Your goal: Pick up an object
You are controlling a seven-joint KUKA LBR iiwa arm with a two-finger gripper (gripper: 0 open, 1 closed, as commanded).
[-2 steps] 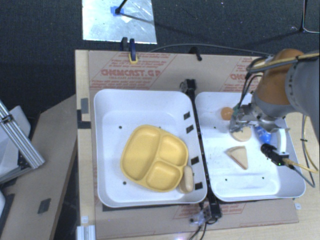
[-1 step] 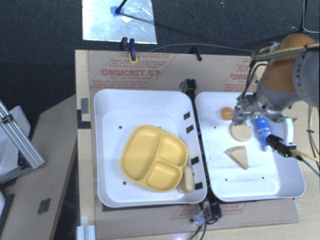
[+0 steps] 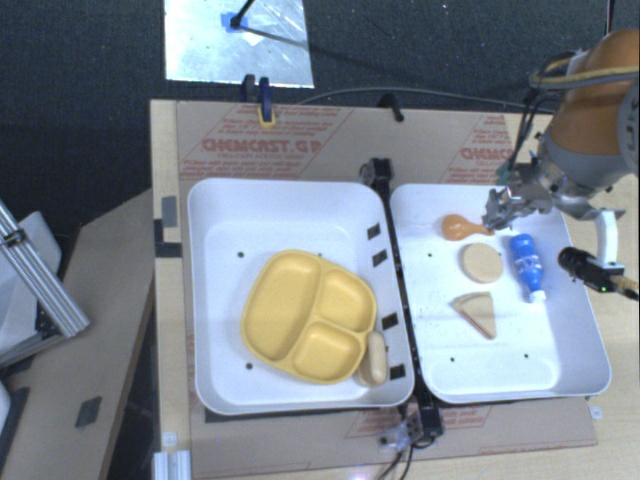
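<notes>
While gripper (image 3: 497, 211) hovers just beside small orange pear-shaped toy (image 3: 460, 228), approach step underway; finger state unclear; next: descend, centre over toy.

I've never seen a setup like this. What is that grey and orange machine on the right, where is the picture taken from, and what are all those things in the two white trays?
It is a robot arm, meant to pick up an object. The one camera is fixed above the bench and looks down at a slant. The arm's gripper hangs over the far edge of the right bin, close to an orange pear-shaped toy. I see nothing between its fingers. That bin also holds a round tan disc, a tan wedge like a bread slice and a small blue bottle. The left bin holds a yellow divided plate, with a small beige piece touching its near right edge.
</notes>
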